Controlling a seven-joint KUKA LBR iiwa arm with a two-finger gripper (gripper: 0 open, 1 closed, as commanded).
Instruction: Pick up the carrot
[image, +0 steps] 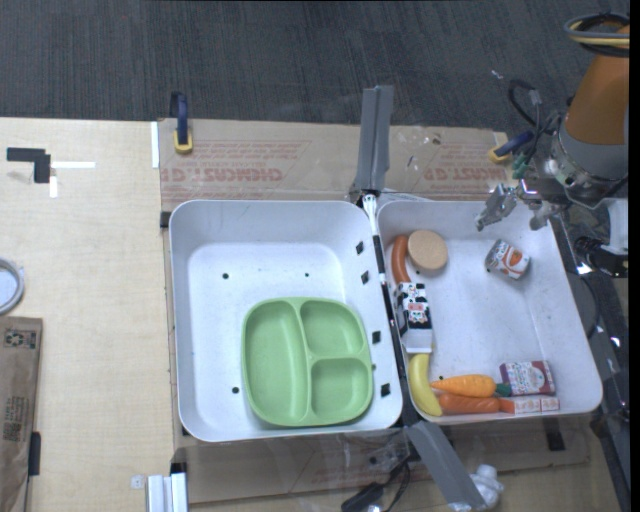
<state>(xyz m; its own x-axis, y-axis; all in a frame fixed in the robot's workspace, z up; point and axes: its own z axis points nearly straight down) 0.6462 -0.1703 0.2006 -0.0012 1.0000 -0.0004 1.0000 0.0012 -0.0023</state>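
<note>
White bin (560, 330) — tapered, seemingly plastic carrot (463, 385).

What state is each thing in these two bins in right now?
carrot: lying flat at the right bin's near edge, not held.
banana: lying beside the carrot.
green divided plate: flat in the left bin.
small can: tipped over.
red carton: lying flat.
gripper: above the right bin's far corner.
</note>
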